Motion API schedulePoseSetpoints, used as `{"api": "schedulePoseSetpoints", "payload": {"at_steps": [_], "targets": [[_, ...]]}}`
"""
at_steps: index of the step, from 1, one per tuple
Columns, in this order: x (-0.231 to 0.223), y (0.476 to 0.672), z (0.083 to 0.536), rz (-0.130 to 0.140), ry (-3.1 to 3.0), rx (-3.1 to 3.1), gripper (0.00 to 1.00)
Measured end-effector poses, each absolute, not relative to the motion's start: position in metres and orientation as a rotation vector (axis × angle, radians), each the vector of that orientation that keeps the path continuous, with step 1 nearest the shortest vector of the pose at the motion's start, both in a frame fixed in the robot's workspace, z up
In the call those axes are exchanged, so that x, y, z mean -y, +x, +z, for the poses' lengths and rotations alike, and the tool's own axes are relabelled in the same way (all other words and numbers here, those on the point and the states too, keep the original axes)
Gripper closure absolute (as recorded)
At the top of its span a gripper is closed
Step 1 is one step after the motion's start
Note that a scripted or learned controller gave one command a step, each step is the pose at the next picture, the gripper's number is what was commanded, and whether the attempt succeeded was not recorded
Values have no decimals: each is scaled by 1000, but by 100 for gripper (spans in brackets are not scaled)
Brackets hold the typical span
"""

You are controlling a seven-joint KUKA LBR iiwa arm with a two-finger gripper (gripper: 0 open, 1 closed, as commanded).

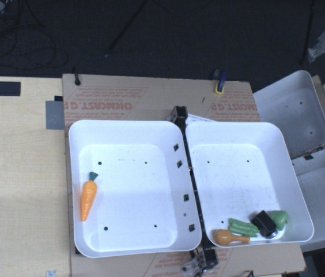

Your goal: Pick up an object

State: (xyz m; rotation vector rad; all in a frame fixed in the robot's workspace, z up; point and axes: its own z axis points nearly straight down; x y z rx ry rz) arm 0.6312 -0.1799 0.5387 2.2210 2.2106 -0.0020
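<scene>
An orange toy carrot (87, 197) with a green top lies by the left wall of the left bin (122, 133). In the near right corner of the right bin (237, 133) lie a green bean-like toy (243, 227), a small black block (264, 223), a rounded green toy (279, 217) and an orange pear-shaped toy (230, 238), all bunched close together.
The two bins stand side by side on a cardboard sheet (151, 100) on a pale wooden bench (18, 172). A black divider with clips (186, 178) runs between them. A grey metal plate (292, 111) rises at the right.
</scene>
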Motion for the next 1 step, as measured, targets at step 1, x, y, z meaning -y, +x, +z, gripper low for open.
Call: {"api": "schedulePoseSetpoints", "payload": {"at_steps": [1], "targets": [[198,568,229,-15,2236,-2231,0]]}}
